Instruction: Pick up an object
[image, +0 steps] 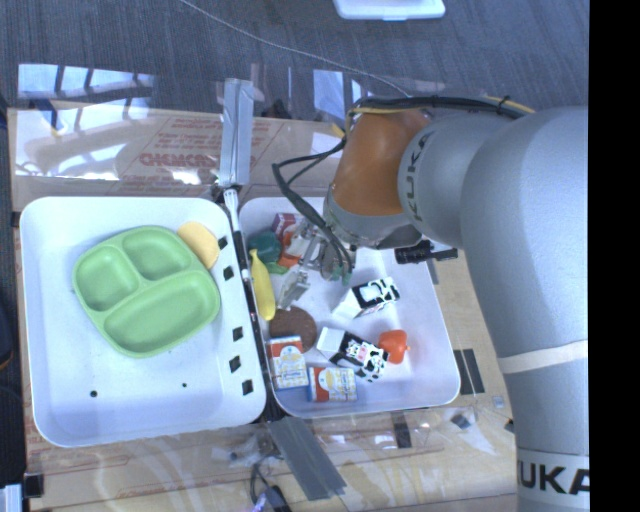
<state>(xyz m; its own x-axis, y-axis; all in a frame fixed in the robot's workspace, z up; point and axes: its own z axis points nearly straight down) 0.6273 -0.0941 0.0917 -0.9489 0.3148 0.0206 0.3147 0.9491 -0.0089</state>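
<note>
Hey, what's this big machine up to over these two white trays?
A grey robot arm reaches in from the right, its hand low over the right tray. That tray holds a jumble of small toys: a banana, a brown disc, black-and-white cow figures, small cartons and an orange piece. The hand sits near the banana; I can't tell whether it has hold of anything. The left tray carries a green divided plate with a yellow piece at its edge.

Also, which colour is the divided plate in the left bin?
Light green, in the camera view: divided plate.
</note>
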